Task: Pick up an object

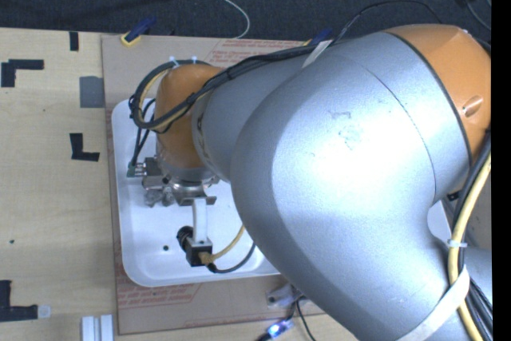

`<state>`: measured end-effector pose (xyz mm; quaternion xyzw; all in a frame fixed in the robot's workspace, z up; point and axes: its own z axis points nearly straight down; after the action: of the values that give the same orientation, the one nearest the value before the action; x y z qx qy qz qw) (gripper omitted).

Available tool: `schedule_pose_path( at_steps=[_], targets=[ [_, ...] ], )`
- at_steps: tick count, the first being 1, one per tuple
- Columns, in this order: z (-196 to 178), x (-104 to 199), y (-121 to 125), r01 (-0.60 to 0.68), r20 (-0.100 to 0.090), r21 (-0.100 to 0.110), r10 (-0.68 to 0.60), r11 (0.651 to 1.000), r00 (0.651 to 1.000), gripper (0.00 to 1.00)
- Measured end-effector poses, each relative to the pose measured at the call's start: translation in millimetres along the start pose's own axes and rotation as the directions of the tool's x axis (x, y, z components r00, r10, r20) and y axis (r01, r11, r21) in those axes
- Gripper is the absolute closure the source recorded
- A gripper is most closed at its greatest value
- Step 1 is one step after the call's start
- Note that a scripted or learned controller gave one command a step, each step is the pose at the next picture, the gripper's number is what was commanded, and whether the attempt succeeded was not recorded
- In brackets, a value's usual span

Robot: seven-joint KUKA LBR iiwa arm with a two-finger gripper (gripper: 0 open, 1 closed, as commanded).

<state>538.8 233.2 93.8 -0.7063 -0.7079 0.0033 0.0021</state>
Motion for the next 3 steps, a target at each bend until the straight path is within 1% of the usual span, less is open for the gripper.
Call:
schedule_pose_path(
  at_steps=[1,2,3],
  targets=[
    [-30,0,-7,0.0,-0.002,-0.006,0.0,1.0,1.0,1.0],
    [-164,0,6,0.001,-0.007,-0.02,-0.001,1.0,1.0,1.0],
    [-255,-1,86,0.0,-0.004,-0.02,0.0,1.0,1.0,1.0]
  ],
)
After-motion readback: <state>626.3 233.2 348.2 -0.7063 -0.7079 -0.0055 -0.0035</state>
